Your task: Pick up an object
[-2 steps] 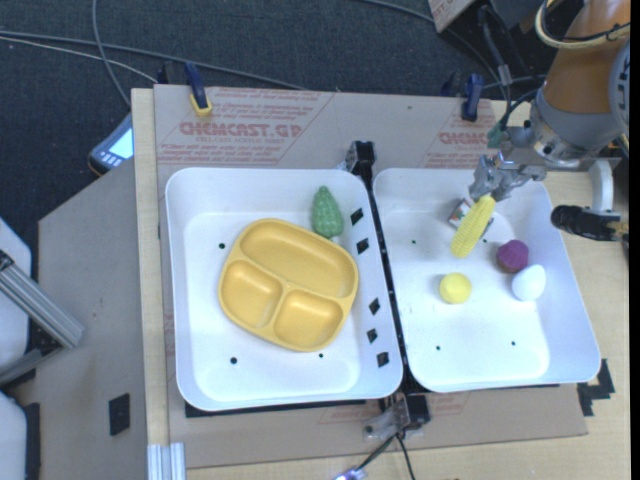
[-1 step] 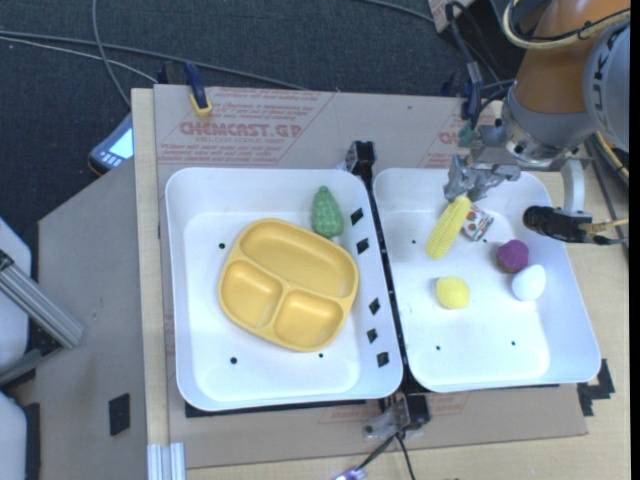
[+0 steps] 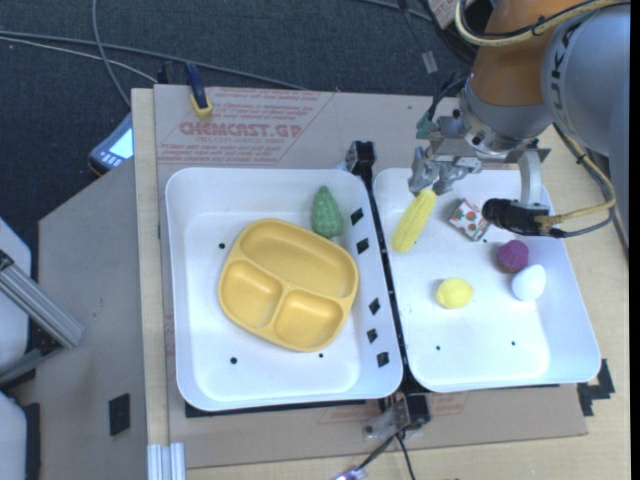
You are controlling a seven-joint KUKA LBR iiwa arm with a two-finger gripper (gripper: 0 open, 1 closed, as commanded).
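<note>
In the right bin (image 3: 560,363) a yellow corn cob (image 3: 413,221) lies near the upper left corner. My gripper (image 3: 436,177) hangs right above the cob's upper end, its grey fingers pointing down. A small red-and-white box (image 3: 466,219) lies just right of the cob. Further right sit a purple ball (image 3: 513,255) and a white egg shape (image 3: 528,283). A yellow lemon-like piece (image 3: 454,293) rests in the bin's middle. The left bin (image 3: 190,298) holds a yellow divided plate (image 3: 288,284) and a green textured fruit (image 3: 326,212).
Black clips (image 3: 377,308) run along the seam between the two bins. A black cable (image 3: 555,223) with a connector crosses the right bin's upper right area. A cardboard sheet (image 3: 250,118) lies under the bins.
</note>
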